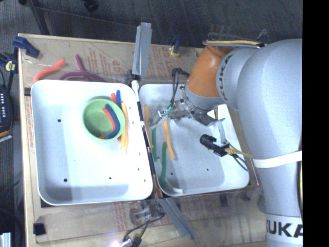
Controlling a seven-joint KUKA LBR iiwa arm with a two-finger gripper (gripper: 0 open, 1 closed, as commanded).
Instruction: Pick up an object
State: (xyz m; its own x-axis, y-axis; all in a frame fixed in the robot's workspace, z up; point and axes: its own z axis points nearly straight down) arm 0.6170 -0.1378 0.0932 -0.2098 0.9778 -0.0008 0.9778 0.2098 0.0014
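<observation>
My gripper (pixel 171 112) hangs low over the far left part of the right bin (pixel 234 176), under the orange wrist band. Just below it an orange stick (pixel 167 138) lies lengthwise on the bin floor, its upper end close to the gripper. A dark green stick (pixel 163 163) lies further toward the front, and another green stick (pixel 153 138) rests along the left wall. A thin orange piece (pixel 146 115) lies at that wall's far end. Nothing can be seen held.
The left bin (pixel 67 158) holds a green bowl (pixel 103 120) with red, blue and yellow sticks (pixel 124 125) in and beside it. An orange strip (pixel 49 70) and a purple loop (pixel 82 75) lie on the bench behind that bin.
</observation>
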